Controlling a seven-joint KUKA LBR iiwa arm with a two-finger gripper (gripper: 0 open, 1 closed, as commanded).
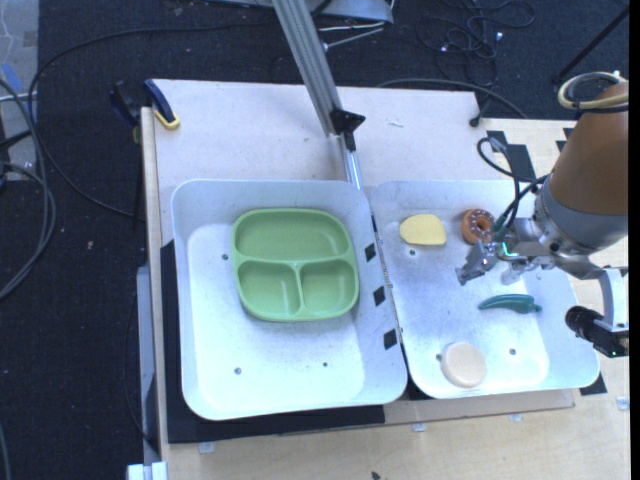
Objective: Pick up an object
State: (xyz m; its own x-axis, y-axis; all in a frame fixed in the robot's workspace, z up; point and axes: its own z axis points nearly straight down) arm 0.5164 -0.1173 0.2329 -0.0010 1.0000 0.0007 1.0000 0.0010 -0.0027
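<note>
Looking down on the bench [260, 128], the camera view shows two shallow white bins side by side. The left bin [210, 368] holds a green plate [296, 264] with three compartments, lying flat toward the far half of the bin, and nothing sits in its compartments. The right bin [420, 298] holds four small things. A yellow piece [423, 230] lies near the far left part of that bin. Just right of it is a brown ring-shaped donut [477, 225] with pale sprinkles, partly covered by cables. A teal, curved pod-shaped object [510, 304] lies toward the right side, nearer than the donut. A round cream-coloured bun [464, 364] rests close to the near edge.

The arm [592, 183] reaches in from the right, its orange band showing above the grey wrist. The gripper [476, 267] hangs over the middle of the right bin, between the donut and the teal pod, close to both. Whether it is open or closed cannot be told at this size, and nothing can be seen held in it. A slanted metal pole [310, 53] crosses the far side of the bench.
</note>
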